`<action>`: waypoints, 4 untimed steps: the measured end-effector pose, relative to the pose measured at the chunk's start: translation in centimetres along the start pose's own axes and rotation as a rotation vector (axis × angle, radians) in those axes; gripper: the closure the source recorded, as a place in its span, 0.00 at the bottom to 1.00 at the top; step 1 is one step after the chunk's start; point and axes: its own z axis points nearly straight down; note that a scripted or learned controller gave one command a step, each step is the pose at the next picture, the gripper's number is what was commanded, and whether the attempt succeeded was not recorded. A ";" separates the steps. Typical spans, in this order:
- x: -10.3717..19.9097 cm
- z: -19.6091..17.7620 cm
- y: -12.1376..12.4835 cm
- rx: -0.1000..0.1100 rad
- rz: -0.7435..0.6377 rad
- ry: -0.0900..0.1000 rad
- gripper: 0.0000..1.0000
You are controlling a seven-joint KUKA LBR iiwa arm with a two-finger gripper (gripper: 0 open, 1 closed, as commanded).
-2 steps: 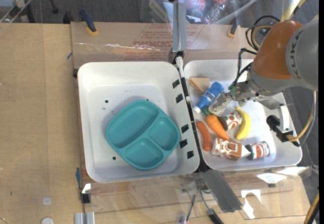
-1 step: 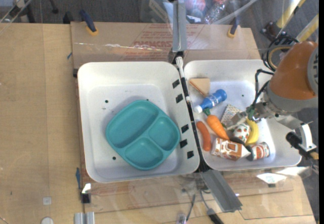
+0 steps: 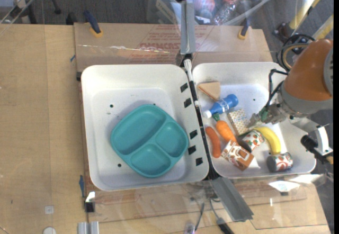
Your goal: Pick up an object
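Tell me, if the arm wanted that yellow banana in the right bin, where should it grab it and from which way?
Probably from straight above, closing across the middle of the banana. It lies flat on the floor of the right bin, its long curved body running roughly up and down the view, so its narrow width suits two fingers. A can sits at its lower end and a small cup on its left, so the ends are crowded.

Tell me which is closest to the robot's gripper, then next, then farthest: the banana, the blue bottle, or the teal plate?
1. Banana: in the right bin, just below the gripper.
2. Blue bottle: same bin, farther left toward the divider.
3. Teal plate: far off in the left bin.
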 end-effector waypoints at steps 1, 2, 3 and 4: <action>0.0 0.1 -0.1 0.002 0.001 0.000 0.00; -4.0 1.1 -3.8 0.008 -0.100 0.001 0.00; -4.2 0.1 -3.6 0.003 -0.097 -0.002 1.00; 0.3 -9.9 1.4 0.027 -0.133 0.009 1.00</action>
